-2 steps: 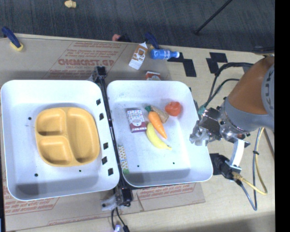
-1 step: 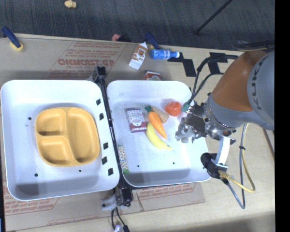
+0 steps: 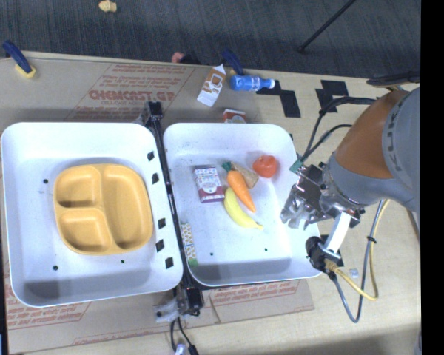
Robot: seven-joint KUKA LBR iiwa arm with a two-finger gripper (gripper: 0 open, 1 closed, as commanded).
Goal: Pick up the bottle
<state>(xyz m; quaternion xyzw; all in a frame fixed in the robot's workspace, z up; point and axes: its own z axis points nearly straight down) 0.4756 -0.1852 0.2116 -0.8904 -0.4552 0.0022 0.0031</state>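
Currently the end effector [image 3: 300, 204] state cannot be determined; the bottle [image 3: 248, 83] lies at its 11 o'clock, outside the right bin [image 3: 281, 268], risking a rim collision.

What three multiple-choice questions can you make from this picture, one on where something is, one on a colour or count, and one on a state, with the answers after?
1. Where does the bottle lie?
A. in the left bin
B. in the right bin
C. on the bench beyond the bins

2. What colour is the divided plate in the left bin?
A. yellow
B. blue
C. red

3. How does the banana lie?
A. beside the carrot in the right bin
B. on the divided plate
C. on the bench outside the bins

Answers: 1 C, it lies on the brown bench past the right bin's far rim. 2 A, its compartments are yellow. 3 A, both sit together mid-bin.
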